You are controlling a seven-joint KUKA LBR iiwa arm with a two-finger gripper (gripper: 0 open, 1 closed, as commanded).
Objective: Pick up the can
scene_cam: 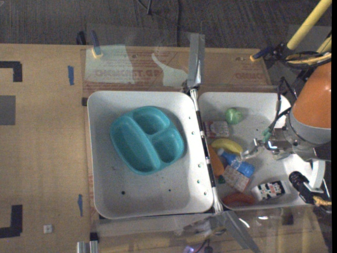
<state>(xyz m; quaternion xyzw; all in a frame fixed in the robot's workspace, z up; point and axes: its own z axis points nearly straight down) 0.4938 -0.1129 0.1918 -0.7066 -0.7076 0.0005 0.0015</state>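
Can (217, 128) lies in right bin (266, 101); teal plate (147, 138) in left bin (100, 157).

Two bins side by side on the table (42, 141), touching along a shared divider. Left bin (105, 194): divided tray (147, 139), toward the far-centre. Right bin (268, 115): round fruit (234, 115) at far end, small packet (217, 128) just nearer, banana (227, 145) mid-bin, bottle (237, 164) beside it, box (271, 190) at near edge. Arm (313, 109) overhangs right bin's right side.
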